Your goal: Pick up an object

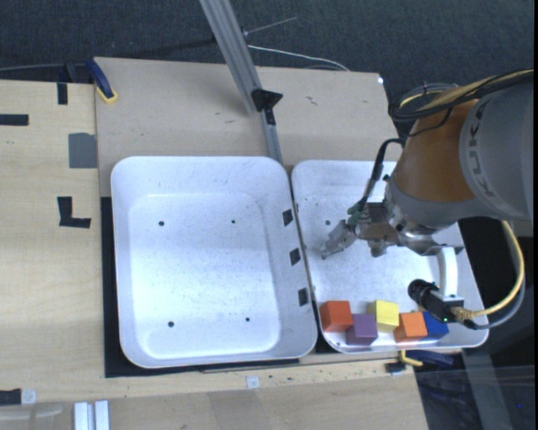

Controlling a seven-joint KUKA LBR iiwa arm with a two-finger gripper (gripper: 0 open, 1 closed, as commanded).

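Robotics lab test bench, not a home. Plywood bench (36, 240) marked with black tape, two white bins (206, 258) side by side, an aluminium rail (229, 34) mounted overhead, loose cabling (511, 285) off the grey-orange arm (457, 159).

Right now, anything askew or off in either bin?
Nothing damaged or spilled. The blocks, orange, purple, yellow, another orange and blue, huddle along the right bin's near wall. The gripper is over bare floor, apart from them.
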